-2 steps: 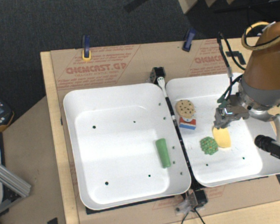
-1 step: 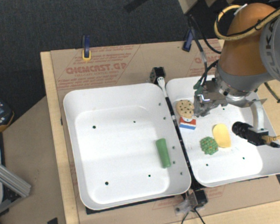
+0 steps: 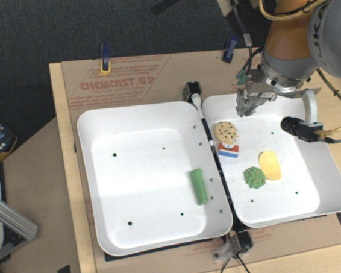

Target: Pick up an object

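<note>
Camera view: four items in right bin, one green block in left bin

Robotics lab: clamped cardboard sheet on table, two white bins, loose cables, dark carpet floor.

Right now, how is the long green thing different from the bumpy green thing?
The green stick is long, smooth and straight; the bumpy green ball is round and knobbly. The stick lies alone in the left bin; the ball sits in the right bin, touching a yellow piece. Both are green.
</note>
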{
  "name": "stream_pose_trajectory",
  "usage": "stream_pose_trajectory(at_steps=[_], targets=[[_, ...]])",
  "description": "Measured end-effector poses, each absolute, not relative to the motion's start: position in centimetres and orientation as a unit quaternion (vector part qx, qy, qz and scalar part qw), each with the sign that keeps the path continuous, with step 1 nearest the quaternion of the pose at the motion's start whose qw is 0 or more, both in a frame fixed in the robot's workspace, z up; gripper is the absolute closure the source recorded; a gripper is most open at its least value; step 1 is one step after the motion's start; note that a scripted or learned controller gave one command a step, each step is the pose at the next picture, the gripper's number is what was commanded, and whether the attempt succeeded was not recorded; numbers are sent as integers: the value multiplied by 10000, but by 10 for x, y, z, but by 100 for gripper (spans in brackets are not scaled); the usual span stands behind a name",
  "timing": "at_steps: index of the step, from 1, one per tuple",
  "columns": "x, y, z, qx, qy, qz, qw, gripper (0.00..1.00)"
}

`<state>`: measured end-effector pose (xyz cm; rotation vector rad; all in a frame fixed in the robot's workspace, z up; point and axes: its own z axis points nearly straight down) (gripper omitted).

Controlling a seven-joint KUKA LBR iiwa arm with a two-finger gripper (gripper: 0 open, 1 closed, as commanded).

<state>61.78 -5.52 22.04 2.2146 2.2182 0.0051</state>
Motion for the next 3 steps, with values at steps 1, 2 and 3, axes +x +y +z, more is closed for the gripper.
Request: stream_pose_trajectory(at_steps=[1,2,3], targets=[[547,-131,172,7099,7043,-26,-28,100],[598,-61,186,7046,7096,25,18,100],[614,-14,195,7053,7089,13,15,100]])
